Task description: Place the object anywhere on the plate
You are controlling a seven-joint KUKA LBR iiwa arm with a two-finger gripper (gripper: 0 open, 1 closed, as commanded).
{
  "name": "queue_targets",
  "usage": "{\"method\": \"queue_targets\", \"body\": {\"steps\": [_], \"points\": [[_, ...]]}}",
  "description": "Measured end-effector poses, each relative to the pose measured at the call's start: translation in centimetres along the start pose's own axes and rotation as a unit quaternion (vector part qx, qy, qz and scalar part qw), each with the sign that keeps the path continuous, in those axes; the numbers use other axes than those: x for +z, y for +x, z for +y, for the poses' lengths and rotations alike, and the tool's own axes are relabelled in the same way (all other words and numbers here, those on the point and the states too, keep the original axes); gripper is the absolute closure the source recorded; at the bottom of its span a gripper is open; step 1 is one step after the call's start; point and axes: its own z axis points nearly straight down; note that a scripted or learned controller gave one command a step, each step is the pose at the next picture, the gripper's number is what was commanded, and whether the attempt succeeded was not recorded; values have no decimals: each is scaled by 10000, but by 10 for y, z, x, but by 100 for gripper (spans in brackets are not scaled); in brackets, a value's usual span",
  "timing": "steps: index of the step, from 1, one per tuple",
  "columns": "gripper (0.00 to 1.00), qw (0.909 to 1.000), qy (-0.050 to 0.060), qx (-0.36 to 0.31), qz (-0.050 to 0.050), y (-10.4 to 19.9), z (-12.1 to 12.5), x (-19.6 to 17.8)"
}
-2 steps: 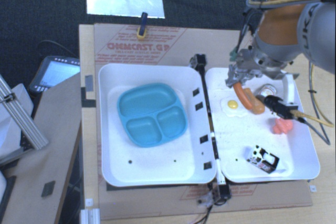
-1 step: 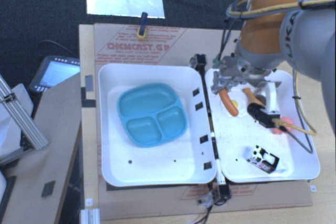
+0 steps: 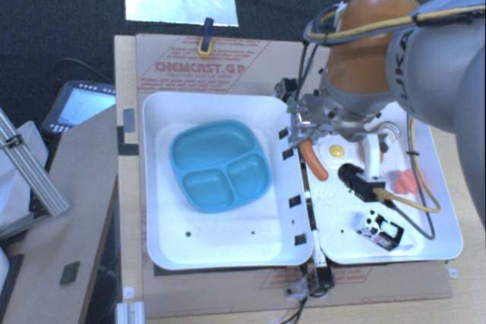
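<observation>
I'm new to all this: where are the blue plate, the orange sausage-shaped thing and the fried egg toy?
blue plate (image 3: pixel 220 165): camera view, its large upper compartment.
orange sausage-shaped thing (image 3: pixel 314 161): camera view, its middle.
fried egg toy (image 3: pixel 336 152): camera view, its yolk.

Open path over blue plate (right bin cluttered).

Blue three-compartment plate flat in left bin; orange carrot-like object in right bin

Even, cool overhead light, glare off the white bins, slightly soft focus.
</observation>
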Motion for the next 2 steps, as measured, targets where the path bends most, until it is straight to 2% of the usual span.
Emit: {"method": "queue_targets", "body": {"steps": [1,2], "points": [[100,10000,-1,1,-2,40,-17,15],[100,10000,-1,-2,3,75,-40,6]]}}
